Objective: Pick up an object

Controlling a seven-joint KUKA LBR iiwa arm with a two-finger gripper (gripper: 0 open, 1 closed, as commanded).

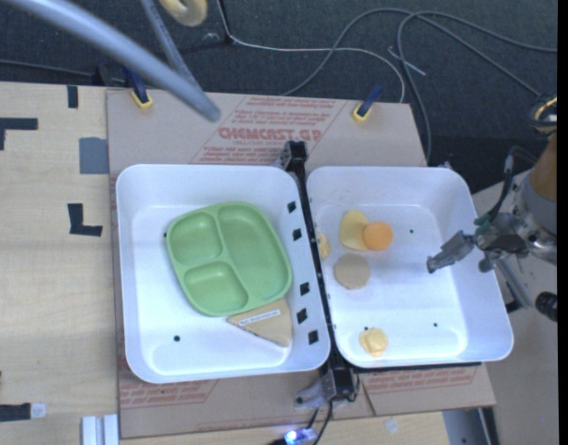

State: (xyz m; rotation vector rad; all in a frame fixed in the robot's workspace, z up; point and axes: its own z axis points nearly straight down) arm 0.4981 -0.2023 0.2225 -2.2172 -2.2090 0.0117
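Note:
The right bin [422, 336] holds a pale yellow piece [354, 228] with an orange ball [378, 236] touching its right side. A tan round disc [352, 273] lies just below them. A small yellow lump [373, 342] sits near the front wall, and a small yellowish bit [322, 245] rests by the divider. My gripper [461, 253] hangs over the right bin's right edge, to the right of the orange ball, with nothing seen in it. The left bin [145, 341] carries a green divided plate [229, 258] and a tan wedge [263, 324] at its lower corner.
A black clip strip [307, 248] runs between the two bins. The bins rest on a cardboard sheet [274, 128] with yellow clamps at its back corners. Cables [376, 26] trail over the dark floor behind. A grey pole [107, 35] crosses the upper left.

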